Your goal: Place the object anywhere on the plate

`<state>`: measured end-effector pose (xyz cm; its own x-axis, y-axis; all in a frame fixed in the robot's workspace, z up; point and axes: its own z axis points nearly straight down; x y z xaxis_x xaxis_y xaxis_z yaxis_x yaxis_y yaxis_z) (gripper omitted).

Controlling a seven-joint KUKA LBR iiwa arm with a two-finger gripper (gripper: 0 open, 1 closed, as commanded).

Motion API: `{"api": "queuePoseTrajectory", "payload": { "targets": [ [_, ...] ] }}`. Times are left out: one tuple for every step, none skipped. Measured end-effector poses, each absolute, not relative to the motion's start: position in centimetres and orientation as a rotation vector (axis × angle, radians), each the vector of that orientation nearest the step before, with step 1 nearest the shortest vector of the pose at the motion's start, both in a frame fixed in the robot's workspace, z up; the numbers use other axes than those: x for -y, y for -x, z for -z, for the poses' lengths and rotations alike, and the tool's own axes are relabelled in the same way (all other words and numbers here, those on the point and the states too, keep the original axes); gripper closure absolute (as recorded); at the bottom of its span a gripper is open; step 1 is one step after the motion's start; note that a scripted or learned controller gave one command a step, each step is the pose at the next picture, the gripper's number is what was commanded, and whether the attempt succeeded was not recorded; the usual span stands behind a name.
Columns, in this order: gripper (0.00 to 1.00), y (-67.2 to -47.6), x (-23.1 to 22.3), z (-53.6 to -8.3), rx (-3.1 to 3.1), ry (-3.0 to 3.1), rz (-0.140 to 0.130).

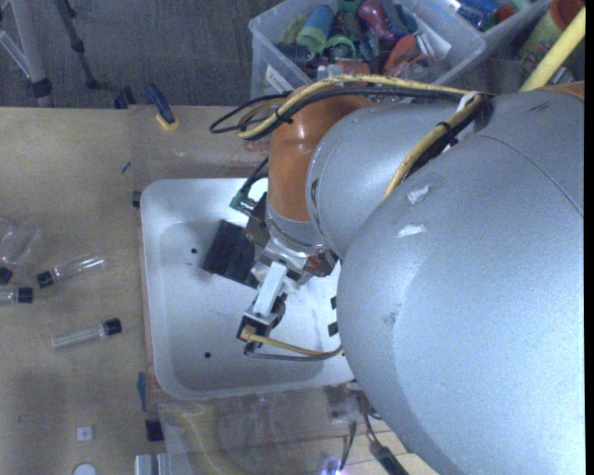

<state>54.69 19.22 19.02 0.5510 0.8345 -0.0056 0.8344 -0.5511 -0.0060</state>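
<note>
Black flat object [225, 250] lying in white bin [153, 278], partly hidden.

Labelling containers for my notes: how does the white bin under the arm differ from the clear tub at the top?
The white bin is opaque; the clear tub is see-through. The white bin sits on the bench, partly under the arm; the clear tub stands beyond the bench, heaped with colourful items. Both are open-topped, with rounded corners.

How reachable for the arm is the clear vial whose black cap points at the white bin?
Probably reachable: the vial lies on bare bench with nothing over it. The arm hangs over the white bin, so it would have to cross the bin wall beside the vial.
</note>
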Motion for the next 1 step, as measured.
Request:
{"api": "queuePoseTrajectory", "payload": {
  "targets": [
    [1.0,-60.98,-17.19,-11.27,1.438,2.793,-0.008]
  ]
}}
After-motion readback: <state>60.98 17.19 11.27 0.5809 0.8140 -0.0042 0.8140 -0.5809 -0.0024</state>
